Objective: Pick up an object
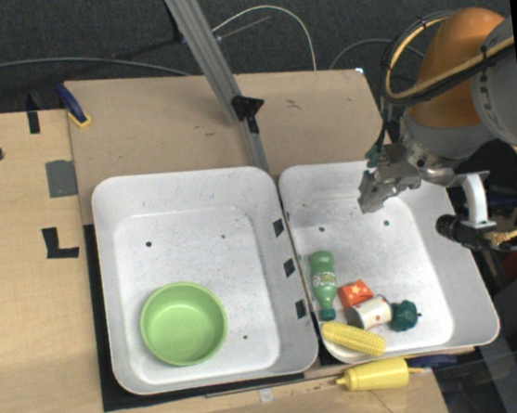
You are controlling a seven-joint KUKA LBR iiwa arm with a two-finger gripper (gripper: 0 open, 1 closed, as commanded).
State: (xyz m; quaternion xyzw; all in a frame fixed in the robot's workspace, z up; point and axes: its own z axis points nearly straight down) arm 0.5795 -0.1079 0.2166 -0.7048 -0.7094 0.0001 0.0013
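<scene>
Grey arm [470, 100], orange-banded, reaches in from the right, wrist angled down-left over the right bin [459, 316]. Pincer [373, 198]: above the bin's far end; how far open cannot be told; nothing visibly held. Nearward and left of it: green bottle [323, 283], red block [355, 292], corn cob [353, 338]. Far left: green bowl [183, 323].

A yellow mustard bottle [376, 375] is lying on the bench just below the right bin, while black tape marks [57, 242] are showing at left.
</scene>
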